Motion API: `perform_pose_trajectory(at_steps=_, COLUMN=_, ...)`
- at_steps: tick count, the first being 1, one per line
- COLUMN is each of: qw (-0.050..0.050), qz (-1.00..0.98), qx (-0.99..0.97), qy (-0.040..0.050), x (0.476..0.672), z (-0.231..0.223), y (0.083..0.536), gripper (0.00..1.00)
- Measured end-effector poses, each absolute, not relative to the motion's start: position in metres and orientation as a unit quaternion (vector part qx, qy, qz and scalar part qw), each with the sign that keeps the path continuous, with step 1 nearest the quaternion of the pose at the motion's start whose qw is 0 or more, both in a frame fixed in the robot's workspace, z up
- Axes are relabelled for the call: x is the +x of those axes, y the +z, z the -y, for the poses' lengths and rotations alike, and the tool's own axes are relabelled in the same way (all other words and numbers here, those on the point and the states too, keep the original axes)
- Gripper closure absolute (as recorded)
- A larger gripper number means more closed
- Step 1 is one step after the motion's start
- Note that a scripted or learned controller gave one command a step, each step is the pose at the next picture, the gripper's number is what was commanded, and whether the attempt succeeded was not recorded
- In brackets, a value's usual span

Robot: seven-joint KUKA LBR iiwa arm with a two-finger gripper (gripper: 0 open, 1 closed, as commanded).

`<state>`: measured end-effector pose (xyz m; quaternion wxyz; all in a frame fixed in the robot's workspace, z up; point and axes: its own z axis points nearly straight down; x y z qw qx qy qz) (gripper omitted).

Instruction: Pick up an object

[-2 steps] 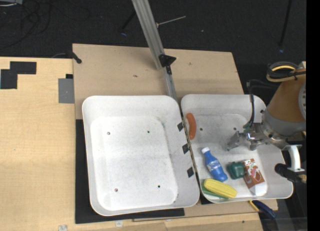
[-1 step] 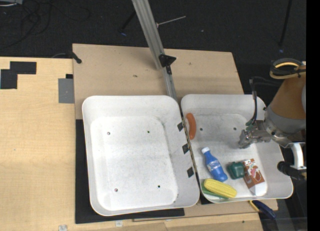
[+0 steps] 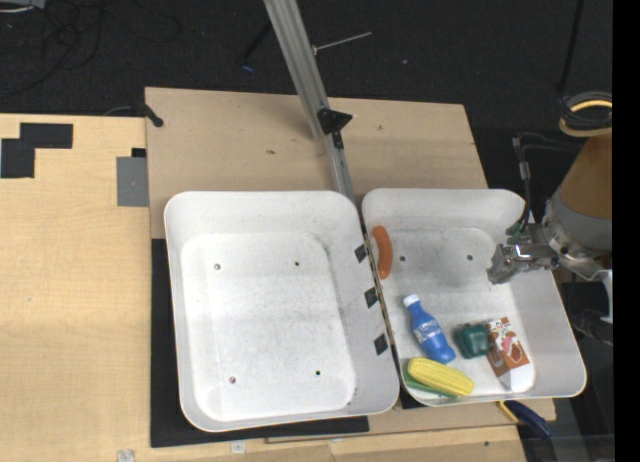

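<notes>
The right bin [image 3: 450, 205] holds an orange sausage-shaped piece [image 3: 382, 249] against its left wall. A blue bottle [image 3: 428, 329] lies near the bin's middle front. A yellow corn cob [image 3: 440, 377] rests at the front edge. A dark green object [image 3: 472, 339] and a red-and-white carton [image 3: 508, 349] sit at the front right. My gripper [image 3: 503, 264] hangs over the right side of this bin, above and behind the carton, with nothing visible between its tips. The arm's orange band [image 3: 592, 175] shows at the right edge.
The left bin [image 3: 262, 305] sits beside the right one, with black clips [image 3: 368, 296] along the shared wall. A slanted aluminium rail [image 3: 300, 70] rises behind the bins. A wooden table [image 3: 60, 280] lies to the left.
</notes>
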<state>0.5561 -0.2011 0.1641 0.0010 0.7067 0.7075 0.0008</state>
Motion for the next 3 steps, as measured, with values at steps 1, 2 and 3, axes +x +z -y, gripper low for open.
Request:
perform_pose_trajectory(at_steps=1, qw=0.002, qz=-0.707, qx=0.707, qy=0.0008, x=0.557, z=0.211, y=0.223, gripper=1.0)
perform_pose_trajectory(at_steps=2, qw=0.002, qz=-0.708, qx=0.706, qy=0.0009, x=0.558, z=0.212, y=0.276, gripper=1.0)
perform_pose_trajectory(at_steps=3, qw=-0.002, qz=-0.709, qx=0.705, qy=0.0, x=0.557, z=0.15, y=0.273, gripper=1.0)
